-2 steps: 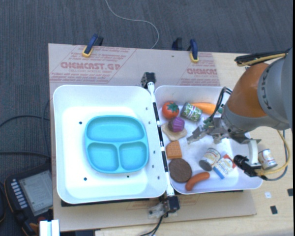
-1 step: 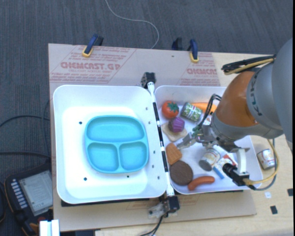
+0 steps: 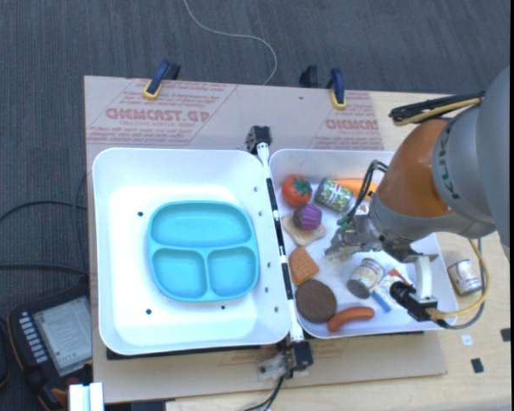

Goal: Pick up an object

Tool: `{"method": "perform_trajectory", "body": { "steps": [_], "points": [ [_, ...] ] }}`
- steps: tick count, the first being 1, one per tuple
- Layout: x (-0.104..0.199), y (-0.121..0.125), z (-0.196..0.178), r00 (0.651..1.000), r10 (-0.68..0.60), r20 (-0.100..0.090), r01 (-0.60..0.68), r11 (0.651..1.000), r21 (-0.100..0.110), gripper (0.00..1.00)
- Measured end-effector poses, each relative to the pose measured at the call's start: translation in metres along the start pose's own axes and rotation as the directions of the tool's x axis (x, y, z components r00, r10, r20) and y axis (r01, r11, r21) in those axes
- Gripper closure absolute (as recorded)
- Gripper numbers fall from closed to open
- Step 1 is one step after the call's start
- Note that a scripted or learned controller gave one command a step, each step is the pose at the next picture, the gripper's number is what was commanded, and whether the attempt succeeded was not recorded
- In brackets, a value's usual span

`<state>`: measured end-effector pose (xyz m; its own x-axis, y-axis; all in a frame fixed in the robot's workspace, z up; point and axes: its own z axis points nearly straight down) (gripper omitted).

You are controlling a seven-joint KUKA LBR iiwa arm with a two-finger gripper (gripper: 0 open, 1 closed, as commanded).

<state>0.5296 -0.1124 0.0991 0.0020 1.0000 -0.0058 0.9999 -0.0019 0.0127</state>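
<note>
Nearest the lens, the grey arm (image 3: 463, 169) with its orange band is seen reaching in from the right over the right-hand bin, and much of that bin's far side is covered by it. Below the wrist, the gripper (image 3: 349, 238) is lowered among the items at the middle of the bin; whether it is open or closed cannot be told, and nothing can be seen held by it.

Two shallow white bins are set side by side on a board. The left bin (image 3: 120, 255) is occupied by one light blue divided plate (image 3: 204, 249), which has three compartments, and nothing is seen lying in them.

The right bin (image 3: 445, 289) is crowded with small play-food pieces. One brown round cookie (image 3: 315, 299) is placed at the near left corner, with one sausage (image 3: 352, 317) just beside it on the right. One tan cracker (image 3: 303, 265) is found above the cookie. One silver can (image 3: 366, 276) lies near the bin's middle, close below the gripper. Toward the far left, one red tomato (image 3: 296, 190) and one purple piece (image 3: 307, 218) are seen, and one green can (image 3: 332, 194) lies tilted beside the tomato.
</note>
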Motion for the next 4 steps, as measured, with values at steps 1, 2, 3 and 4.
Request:
{"method": "perform_trajectory", "body": {
  "steps": [1,2,3,4],
  "points": [
    [0.0,0.0,0.0,1.0,0.0,0.0,0.0,1.0,0.0,0.0],
    [0.0,0.0,-0.009,1.0,0.0,0.001,0.0,1.0,0.0,1.0],
    [0.0,0.0,-0.009,1.0,0.0,0.001,0.0,1.0,0.0,0.0],
    [0.015,-0.038,0.01,1.0,-0.001,0.0,0.001,1.0,-0.002,0.0]
  ]
}}
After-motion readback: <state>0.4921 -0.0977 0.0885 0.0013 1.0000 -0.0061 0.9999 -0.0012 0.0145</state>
